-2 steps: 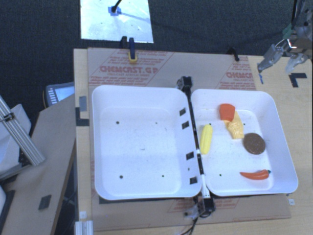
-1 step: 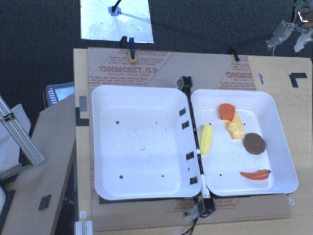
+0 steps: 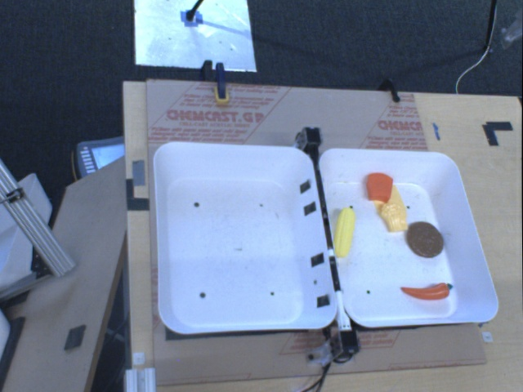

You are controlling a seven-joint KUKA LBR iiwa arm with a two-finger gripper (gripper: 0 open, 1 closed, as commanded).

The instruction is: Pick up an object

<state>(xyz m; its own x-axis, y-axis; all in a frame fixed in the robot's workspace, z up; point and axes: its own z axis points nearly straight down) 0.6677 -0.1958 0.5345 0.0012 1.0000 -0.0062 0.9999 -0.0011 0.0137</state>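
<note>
— Looking down from the camera view: two white bins side by side on the table (image 3: 498, 162), with a printed cardboard sheet (image 3: 270, 114) beneath them.
— Anything to pick?
— Five things, all in the right bin (image 3: 476, 256). Nearest the shared wall, a yellow corn cob (image 3: 344, 232), long and rounded, lying roughly lengthwise just beside the divider.
— And further in?
— An orange-red block (image 3: 378, 186) towards the far side, touching a pale yellow lumpy piece (image 3: 395, 214) just below it. Right beside that, a flat brown disc (image 3: 425, 240), round and dull.
— Near edge?
— A red chili pepper (image 3: 425, 292), slim and curved, dark stem tip pointing right, lying apart from the rest.
— Left bin (image 3: 237, 243)?
— White floor with a few small dark dots.
— Jaws apart or together?
— Cannot tell.
— Beyond the bins?
— A yellow clamp (image 3: 221, 88) on the sheet's far edge, and a shiny metal plate (image 3: 192, 23) on the dark floor behind the table.
</note>
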